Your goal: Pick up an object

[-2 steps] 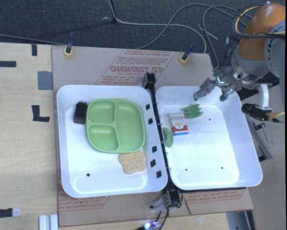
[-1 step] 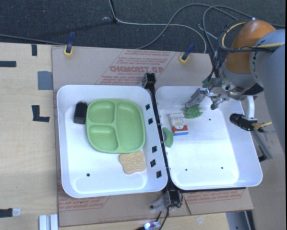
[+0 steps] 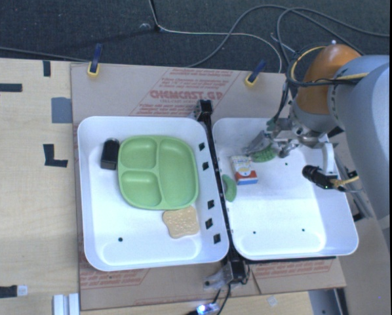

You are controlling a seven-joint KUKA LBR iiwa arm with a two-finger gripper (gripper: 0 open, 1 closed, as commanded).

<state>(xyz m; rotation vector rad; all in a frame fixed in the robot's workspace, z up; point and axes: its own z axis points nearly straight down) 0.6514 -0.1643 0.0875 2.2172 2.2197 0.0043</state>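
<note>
Gripper point(image 3: 269, 147) low in right bin point(image 3: 314, 238), fingers pinching a green obj point(image 3: 264, 155); small carton point(image 3: 244, 170) just beside; green tray point(image 3: 158, 172) in left bin point(image 3: 94, 176)

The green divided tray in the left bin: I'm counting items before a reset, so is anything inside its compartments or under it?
The green tray shows three bare compartments. A black block sits at its left edge, a tan cracker at its lower edge. Whatever lies beneath the tray is covered.
</note>
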